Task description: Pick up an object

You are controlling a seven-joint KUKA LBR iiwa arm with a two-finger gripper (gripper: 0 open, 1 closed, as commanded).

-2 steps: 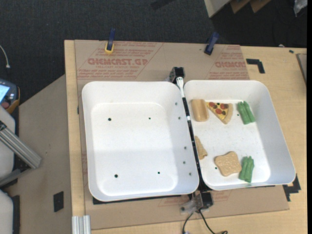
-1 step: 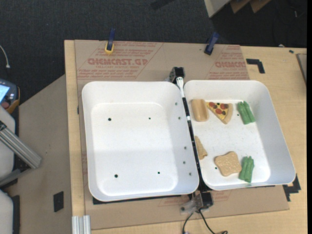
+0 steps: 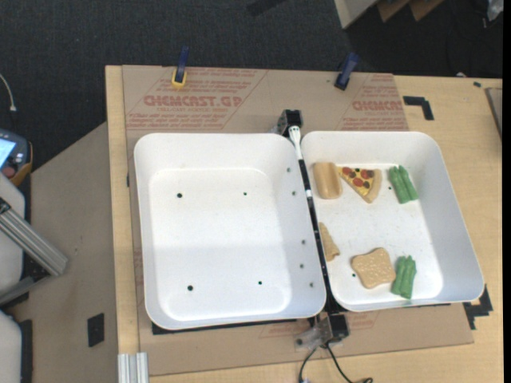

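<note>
The right bin (image 3: 447, 214) holds several toy food pieces. At its far left lies a tan bread roll (image 3: 326, 179), with a pizza slice (image 3: 361, 181) beside it and a green vegetable piece (image 3: 403, 184) further right. A small tan piece (image 3: 327, 242) rests against the bin's left wall. Near the front sit a slice of toast (image 3: 373, 267) and a second green vegetable piece (image 3: 406, 276), close together.
The left bin (image 3: 160, 214) sits beside the right one on a cardboard sheet (image 3: 128, 134) held by a yellow-blue clamp (image 3: 181, 72) and a blue clamp (image 3: 346, 71). Black clips (image 3: 290, 122) join the bins at the back and front. An aluminium rail (image 3: 32, 238) stands at the left.
</note>
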